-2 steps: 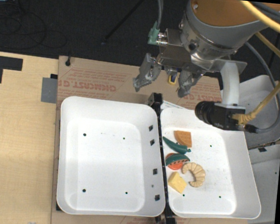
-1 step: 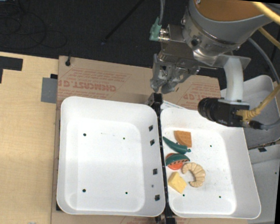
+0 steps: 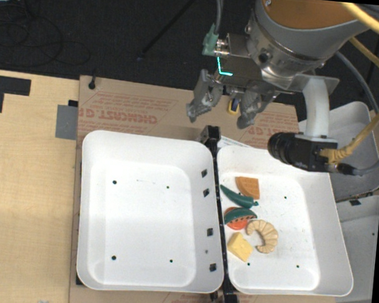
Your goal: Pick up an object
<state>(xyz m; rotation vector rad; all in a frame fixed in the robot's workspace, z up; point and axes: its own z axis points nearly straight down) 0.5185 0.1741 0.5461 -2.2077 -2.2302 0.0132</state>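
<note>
My gripper [image 3: 221, 116] hangs high over the back edge of the bins, above the divider, its two grey fingers [image 3: 201, 104] spread apart with nothing between them. In the right bin [image 3: 306, 260] several small toy foods lie near the left wall: an orange bread slice [image 3: 248, 186], a green pepper-like piece [image 3: 238, 197], a red and green piece [image 3: 238, 218], a tan shrimp [image 3: 264, 233] and a yellow cheese wedge [image 3: 239, 247]. All of them lie well below and in front of the gripper.
The left bin [image 3: 142, 216] sits beside the right one, joined by a black clip strip [image 3: 212, 204]. Both rest on a cardboard sheet [image 3: 140, 109] on the wooden bench. A black camera unit [image 3: 304, 151] on a white bracket overhangs the right bin's back edge.
</note>
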